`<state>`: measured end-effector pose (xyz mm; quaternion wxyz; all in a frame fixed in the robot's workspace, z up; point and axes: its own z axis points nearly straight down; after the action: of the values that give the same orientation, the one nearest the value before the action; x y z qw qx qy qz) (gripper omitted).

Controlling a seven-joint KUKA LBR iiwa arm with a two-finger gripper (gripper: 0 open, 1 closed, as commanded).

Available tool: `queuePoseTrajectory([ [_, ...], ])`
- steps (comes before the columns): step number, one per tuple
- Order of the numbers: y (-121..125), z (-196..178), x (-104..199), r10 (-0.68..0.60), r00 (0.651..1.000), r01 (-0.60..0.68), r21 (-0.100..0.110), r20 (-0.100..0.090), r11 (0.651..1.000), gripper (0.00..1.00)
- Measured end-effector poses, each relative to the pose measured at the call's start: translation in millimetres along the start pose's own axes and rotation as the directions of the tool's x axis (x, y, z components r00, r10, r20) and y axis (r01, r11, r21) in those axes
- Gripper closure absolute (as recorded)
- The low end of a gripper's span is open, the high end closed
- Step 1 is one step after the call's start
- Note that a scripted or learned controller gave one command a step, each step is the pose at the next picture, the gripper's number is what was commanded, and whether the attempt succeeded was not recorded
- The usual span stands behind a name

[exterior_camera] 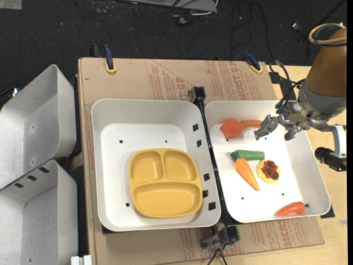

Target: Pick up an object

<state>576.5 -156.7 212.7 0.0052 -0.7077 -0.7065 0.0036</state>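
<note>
Step in hand: approach, nothing picked yet. Claw (277, 127) hangs over right bin (314, 164), at its 1 o'clock part, fingers spread, nothing between them.

Candidates in right bin: orange spatula (236, 127) just at 9 o'clock of claw, nearest; green piece (247, 155) and carrot (247, 174) near centre; small pizza (269, 171) at 3 o'clock of carrot; red pepper (290, 208) at 5 o'clock corner.

Left bin (105, 148) bears yellow divided plate (165, 183).

Next move, my judgement: shift claw toward 9 o'clock over spatula handle, descend, clench fingers. Handle is thin, flat, may slip.
</note>
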Motion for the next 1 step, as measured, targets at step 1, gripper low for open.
queuePoseTrajectory([
  [1,2.8,-6.7,0.3,-0.003,1.0,0.003,-0.012,0.002,1.0,0.0],
])
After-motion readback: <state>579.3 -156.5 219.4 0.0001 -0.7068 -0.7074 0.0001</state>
